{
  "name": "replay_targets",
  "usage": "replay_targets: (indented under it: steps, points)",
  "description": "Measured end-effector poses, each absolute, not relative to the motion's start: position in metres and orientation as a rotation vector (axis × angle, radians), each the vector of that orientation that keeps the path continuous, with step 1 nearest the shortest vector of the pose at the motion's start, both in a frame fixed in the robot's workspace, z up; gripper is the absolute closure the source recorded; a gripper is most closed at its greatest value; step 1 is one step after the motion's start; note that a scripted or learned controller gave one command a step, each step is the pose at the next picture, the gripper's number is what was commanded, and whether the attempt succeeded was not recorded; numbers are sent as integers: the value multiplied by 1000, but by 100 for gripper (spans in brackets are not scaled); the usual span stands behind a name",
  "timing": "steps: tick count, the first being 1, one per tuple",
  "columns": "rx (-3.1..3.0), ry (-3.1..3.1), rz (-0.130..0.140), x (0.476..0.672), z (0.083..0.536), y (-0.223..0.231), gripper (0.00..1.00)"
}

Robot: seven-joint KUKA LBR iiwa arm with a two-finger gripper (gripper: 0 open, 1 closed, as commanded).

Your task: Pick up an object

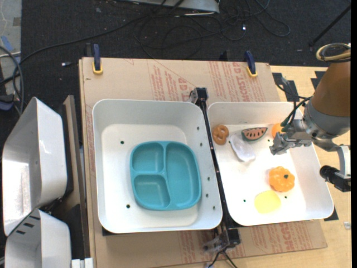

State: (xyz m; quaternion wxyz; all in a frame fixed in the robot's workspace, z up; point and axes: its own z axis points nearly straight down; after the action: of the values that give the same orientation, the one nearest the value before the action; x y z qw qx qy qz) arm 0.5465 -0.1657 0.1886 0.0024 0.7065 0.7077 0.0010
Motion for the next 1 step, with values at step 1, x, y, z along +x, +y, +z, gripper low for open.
replay_targets:
  steps: [1]
  points:
    - [2216,2221,3,548,217,-166,100]
